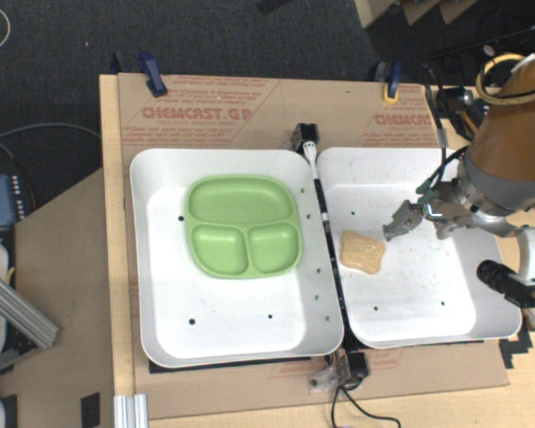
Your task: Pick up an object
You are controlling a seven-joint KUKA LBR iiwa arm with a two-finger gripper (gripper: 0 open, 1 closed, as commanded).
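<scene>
1. Landmark for this entry: the divider (pixel 321 230) where the two white bins meet. All places below are given from it.
2. Task's thing: a pale tan lump (pixel 362 253), soft-looking, maybe bread or sponge. It lies on the floor of the right bin (pixel 410 315), just to the right of the divider, about halfway along its length.
3. The gripper (pixel 399 227) hangs over the right bin, further right of the divider than the lump and a little toward the back. Its dark tip points toward the lump and is near it but, as far as I can see, apart from it.
4. Hand state: I cannot tell how wide the gripper is set; the tip reads as one dark shape at this angle. Nothing visible in it.
5. Progress, my judgement: nothing picked yet. The lump rests flat on the bin floor. Left to do: close the gap, grip, lift.
6. Left of the divider, the left bin (pixel 160 301) holds a green divided plate (pixel 242 226) with three sections, lying flat.
7. Surface: both bins sit on a brown board (pixel 205 105) with red print, held by a blue clamp (pixel 152 72) at its back edge.
8. Room: dark carpet (pixel 53 52) around the board, loose cables on it.
</scene>
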